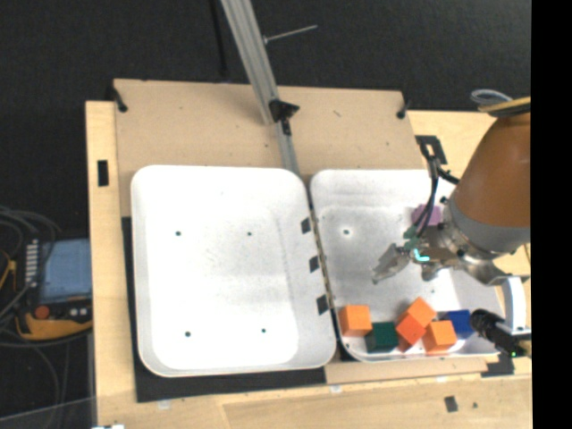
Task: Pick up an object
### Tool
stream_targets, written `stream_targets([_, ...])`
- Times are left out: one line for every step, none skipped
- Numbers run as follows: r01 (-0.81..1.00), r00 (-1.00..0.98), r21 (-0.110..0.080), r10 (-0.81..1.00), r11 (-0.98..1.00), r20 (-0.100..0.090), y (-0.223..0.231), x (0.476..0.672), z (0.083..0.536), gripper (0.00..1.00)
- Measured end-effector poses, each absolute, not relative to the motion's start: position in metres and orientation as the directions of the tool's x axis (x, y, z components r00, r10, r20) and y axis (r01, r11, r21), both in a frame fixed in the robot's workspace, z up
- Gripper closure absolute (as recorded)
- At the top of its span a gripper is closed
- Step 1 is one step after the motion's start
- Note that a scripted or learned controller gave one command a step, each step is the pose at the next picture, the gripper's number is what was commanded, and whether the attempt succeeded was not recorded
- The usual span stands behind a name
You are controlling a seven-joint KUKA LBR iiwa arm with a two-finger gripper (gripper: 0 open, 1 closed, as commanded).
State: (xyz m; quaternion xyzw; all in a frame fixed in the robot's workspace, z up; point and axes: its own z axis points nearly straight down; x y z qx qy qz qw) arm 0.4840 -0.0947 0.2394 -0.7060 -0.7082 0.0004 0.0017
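My gripper [404, 262] hangs over the middle of the right bin [357, 204], its grey fingers [390, 263] pointing left and down with nothing visible between them. Along the bin's front edge lie several blocks: an orange cube [357, 318], a dark green block [382, 337], an orange block [415, 320] tilted on edge, another orange cube [439, 335] and a blue block [458, 322]. A small purple piece [424, 214] shows just behind the wrist. The blocks sit a short way in front of the gripper, apart from it.
The left bin [223, 266] lies beside the right one, with a row of black clips [315, 262] along the shared edge. A slanted metal rail [255, 56] rises at the back. Cables and a blue device [63, 271] sit off the bench's left side.
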Motion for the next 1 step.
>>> stream_targets([1.0,0.004,0.003,1.0,-0.004,0.0,-0.0954,0.4848,0.2411,0.0])
